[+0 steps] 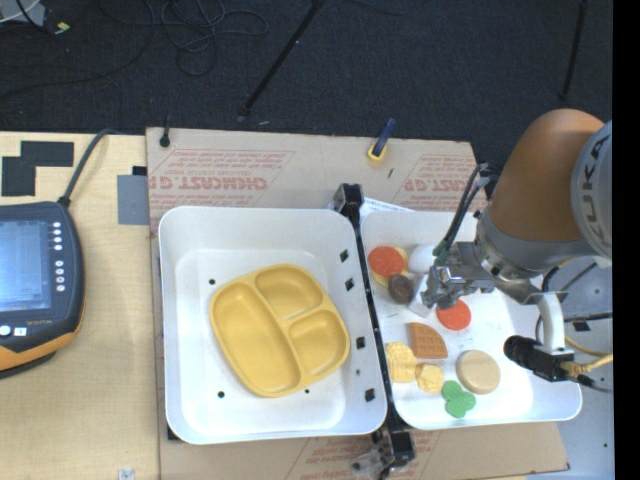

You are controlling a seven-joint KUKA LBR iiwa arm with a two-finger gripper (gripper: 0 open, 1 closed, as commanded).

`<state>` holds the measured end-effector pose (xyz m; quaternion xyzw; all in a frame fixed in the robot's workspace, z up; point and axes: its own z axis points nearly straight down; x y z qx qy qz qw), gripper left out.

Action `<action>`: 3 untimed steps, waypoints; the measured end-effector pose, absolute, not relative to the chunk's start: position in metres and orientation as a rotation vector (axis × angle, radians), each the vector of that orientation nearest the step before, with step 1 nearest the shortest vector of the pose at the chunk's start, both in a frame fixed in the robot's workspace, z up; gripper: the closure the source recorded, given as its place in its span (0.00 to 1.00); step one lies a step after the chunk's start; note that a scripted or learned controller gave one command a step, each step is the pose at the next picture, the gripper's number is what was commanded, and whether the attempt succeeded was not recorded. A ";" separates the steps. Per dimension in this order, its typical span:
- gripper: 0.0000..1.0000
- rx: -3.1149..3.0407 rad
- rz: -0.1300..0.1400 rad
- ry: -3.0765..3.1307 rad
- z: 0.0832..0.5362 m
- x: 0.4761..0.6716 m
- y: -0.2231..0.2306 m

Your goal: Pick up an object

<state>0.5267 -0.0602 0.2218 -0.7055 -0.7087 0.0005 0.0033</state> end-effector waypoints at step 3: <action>1.00 -2.218 0.004 -2.221 0.235 0.541 0.042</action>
